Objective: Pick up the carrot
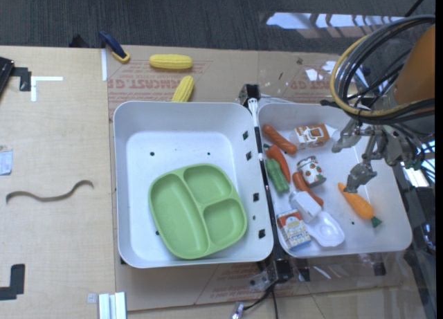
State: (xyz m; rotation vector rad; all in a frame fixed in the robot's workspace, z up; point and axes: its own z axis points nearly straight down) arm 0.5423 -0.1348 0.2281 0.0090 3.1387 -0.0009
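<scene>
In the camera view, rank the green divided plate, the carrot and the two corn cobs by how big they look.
1. Green divided plate, by far the largest.
2. Carrot and the upper corn cob: about alike, too close to rank.
3. The lower corn cob, which looks slightly shorter, perhaps because it lies angled.

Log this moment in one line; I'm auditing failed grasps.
gripper: open, above right bin | carrot: lying in bin, not gripped

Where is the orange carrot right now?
The carrot lies in the right bin, near its right side, just below the gripper and right of the small can.
</scene>
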